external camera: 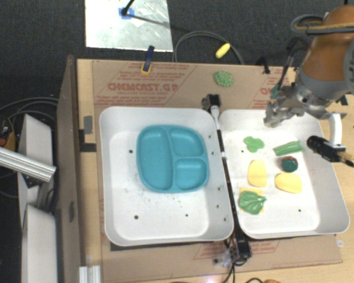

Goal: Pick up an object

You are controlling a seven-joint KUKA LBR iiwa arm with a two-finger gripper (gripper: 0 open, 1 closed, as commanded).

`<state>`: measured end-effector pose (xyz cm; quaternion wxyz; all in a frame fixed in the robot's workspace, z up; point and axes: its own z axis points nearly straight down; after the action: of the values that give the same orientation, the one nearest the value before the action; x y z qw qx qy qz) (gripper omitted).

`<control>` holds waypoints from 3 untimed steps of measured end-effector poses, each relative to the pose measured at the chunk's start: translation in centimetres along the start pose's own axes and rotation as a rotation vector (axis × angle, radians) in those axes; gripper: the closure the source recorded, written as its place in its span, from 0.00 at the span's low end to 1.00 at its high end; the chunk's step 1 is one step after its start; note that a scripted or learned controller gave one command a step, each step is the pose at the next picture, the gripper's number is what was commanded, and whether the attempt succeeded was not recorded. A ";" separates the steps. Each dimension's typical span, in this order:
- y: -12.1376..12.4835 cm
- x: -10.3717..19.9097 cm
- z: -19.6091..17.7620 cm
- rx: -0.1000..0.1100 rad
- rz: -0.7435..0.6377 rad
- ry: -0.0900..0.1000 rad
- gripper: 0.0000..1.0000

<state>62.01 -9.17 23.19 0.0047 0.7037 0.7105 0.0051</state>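
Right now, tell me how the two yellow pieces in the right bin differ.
The left yellow piece stands taller than wide, like a rounded block; the right yellow piece lies wider and flatter, tapering at one end. The left one sits just above a green leafy item; the right one sits just below a dark green piece. Both are yellow and lie in the right bin.

My arm [333, 46] is grey with an orange band above the wrist; my tool [275, 115] is grey metal. The 2 bins, left [121, 217] and right [318, 217], are plain white. The divided plate [172, 158] in the left bin is uniform light blue. In the right bin: 2 yellow pieces [257, 173] [288, 183], 1 bright green leafy piece [252, 201], 1 small green piece [253, 143], 1 green stick [287, 148], and 1 dark teal piece [290, 164] with a red spot on top. The bench [165, 84] surface is tan cardboard with red lettering. A green knobbly ball [223, 78] sits on the cardboard.
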 end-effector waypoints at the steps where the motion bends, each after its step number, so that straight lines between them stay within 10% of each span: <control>1: -0.2 -0.3 0.9 0.011 0.006 -0.001 0.00; 2: 0.1 -1.9 15.5 0.018 0.009 -0.001 0.00; 3: -7.9 -1.9 14.7 0.020 0.012 0.001 0.00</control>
<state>54.30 -11.13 8.35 -0.0026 0.7078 0.7064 -0.0018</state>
